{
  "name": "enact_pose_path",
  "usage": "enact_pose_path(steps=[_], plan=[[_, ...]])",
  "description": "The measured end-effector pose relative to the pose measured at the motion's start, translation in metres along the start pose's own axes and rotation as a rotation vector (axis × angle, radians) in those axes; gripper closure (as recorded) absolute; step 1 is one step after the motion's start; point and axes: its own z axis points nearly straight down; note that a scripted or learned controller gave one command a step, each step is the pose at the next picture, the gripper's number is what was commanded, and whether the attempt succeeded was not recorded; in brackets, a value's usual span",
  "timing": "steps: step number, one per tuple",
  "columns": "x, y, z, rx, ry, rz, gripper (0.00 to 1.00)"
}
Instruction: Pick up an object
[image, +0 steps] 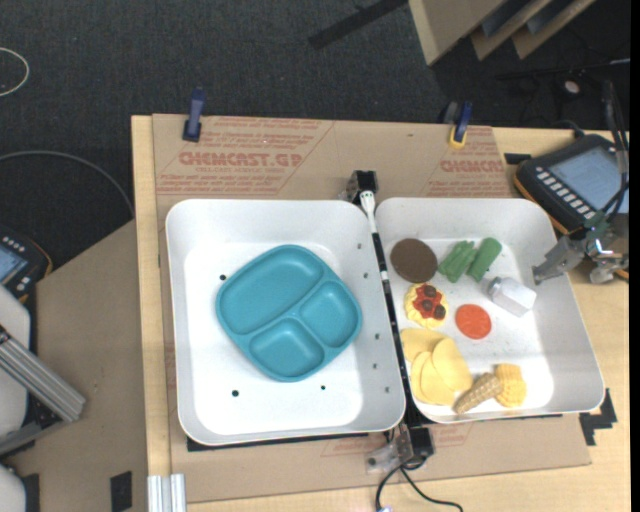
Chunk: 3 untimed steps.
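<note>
At the near edge of the right bin (572, 335), a corn cob (490, 388) is seen touching yellow slices (438, 365). Beyond them lie a red disc (473, 320) and a pizza piece (426, 304), apart from each other. A blue plate (288, 312) is set in the left bin (200, 330). Farther back, a white block (512, 294), green pieces (471, 258) and a brown disc (413, 259) are found. The gripper (560, 262) is held over the right bin's far right rim; whether it is released or clenched cannot be told.

I am seeing a divided plate (288, 312) lying in the left bin (190, 300). Toy foods are sitting clustered in the right bin (560, 330), beside it on the worktop (160, 160).
</note>
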Motion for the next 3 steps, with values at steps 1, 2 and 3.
enact_pose_path(steps=[1, 2, 3], plan=[[0.053, -0.038, 0.105, 0.013, 0.007, -0.002, 0.00], [0.013, 0.035, 0.192, -0.003, -0.002, 0.001, 0.00], [0.070, -0.038, 0.132, 0.005, 0.005, -0.002, 0.00]])
